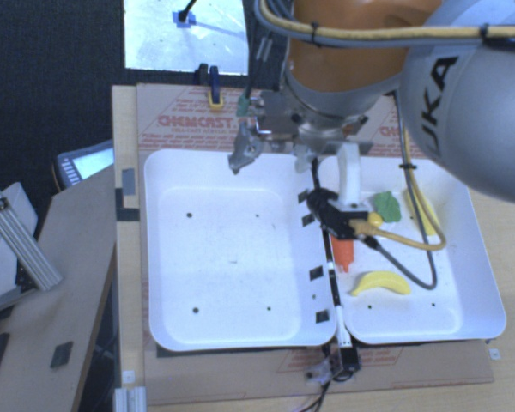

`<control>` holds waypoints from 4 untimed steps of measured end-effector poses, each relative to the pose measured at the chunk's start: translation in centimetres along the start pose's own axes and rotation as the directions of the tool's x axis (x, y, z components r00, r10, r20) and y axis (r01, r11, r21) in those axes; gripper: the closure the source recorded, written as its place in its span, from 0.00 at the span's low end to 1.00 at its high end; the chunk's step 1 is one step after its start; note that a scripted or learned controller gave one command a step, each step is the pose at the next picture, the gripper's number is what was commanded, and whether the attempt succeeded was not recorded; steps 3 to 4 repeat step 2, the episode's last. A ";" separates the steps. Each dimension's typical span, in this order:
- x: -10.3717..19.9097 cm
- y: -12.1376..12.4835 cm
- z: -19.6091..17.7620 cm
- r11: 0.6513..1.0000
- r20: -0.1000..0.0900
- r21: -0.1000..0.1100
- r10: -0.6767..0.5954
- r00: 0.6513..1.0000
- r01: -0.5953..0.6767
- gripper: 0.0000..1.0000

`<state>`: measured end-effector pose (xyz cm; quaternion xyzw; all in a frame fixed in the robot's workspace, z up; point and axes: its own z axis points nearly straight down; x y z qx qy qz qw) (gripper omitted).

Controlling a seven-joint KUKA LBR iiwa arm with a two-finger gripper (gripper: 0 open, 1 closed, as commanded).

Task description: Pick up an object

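My gripper (241,156) hangs over the far rim of the left bin (167,256), near the divider between the two bins. Nothing shows beneath or in it. The loose objects lie in the right bin (463,307). A yellow banana (380,283) rests toward its front. An orange-red carrot-like piece (344,253) lies close to the divider. A green leafy piece (386,205) sits farther back, partly behind the wrist hardware. All three are to the right of my gripper and nearer the camera.
The big grey and orange arm covers the far part of the right bin. A blue and yellow clamp (212,85) holds the board behind the bins. A shiny metal sheet (184,22) lies farther back. A side bench (60,256) stands at the left.
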<state>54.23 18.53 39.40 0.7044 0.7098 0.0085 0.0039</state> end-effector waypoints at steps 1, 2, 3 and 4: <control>-0.2 -0.2 -0.3 1.000 0.004 0.013 0.000 1.000 0.000 1.00; 4.4 0.9 -0.7 1.000 0.004 0.014 0.000 1.000 0.000 1.00; 4.4 0.9 -0.7 1.000 0.004 0.014 0.000 1.000 0.000 1.00; 4.4 0.9 -0.7 1.000 0.004 0.014 0.000 1.000 0.000 1.00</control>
